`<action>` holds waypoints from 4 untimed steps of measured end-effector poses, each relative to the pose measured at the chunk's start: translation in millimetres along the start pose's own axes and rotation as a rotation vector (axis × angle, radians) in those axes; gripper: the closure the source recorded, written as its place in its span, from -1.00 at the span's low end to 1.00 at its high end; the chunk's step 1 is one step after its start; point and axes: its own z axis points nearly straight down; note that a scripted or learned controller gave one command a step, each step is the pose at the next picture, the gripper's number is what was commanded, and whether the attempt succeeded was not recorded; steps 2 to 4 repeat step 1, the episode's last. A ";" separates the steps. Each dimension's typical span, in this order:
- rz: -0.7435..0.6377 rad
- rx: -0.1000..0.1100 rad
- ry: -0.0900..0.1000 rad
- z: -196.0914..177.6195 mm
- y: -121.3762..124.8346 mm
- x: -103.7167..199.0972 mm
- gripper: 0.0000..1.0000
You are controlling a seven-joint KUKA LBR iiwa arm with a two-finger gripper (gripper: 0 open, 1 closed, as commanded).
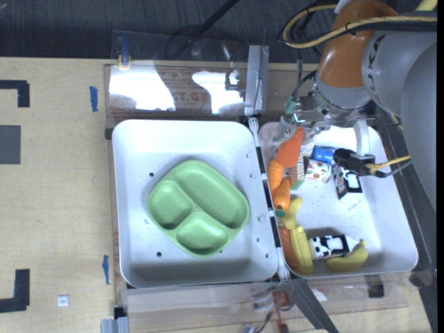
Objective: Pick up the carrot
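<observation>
The gripper, upper right of centre, sits at the carrot's top end; I cannot tell its jaw state. Such an end grip could slip, dropping the carrot among the crowded toy food in the right bin.

You see an orange carrot, a green sectioned plate, a yellow banana, white bins.

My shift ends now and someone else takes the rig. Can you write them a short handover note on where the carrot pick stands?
Gripper: down in the right bin, at its upper left corner, right over the carrot's top end. Whether it has a grip cannot be told.
Carrot: tilted along the right bin's left wall, among other orange toy food.
Left bin: holds a green divided plate.
Done: approach to the carrot.
Left: confirm the grasp, lift the carrot out.
</observation>
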 end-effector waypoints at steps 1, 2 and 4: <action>0.245 0.028 0.006 95.6 6.8 -58.4 1.00; 0.245 0.028 0.006 95.6 6.8 -58.4 1.00; 0.245 0.028 0.006 95.6 6.8 -58.4 1.00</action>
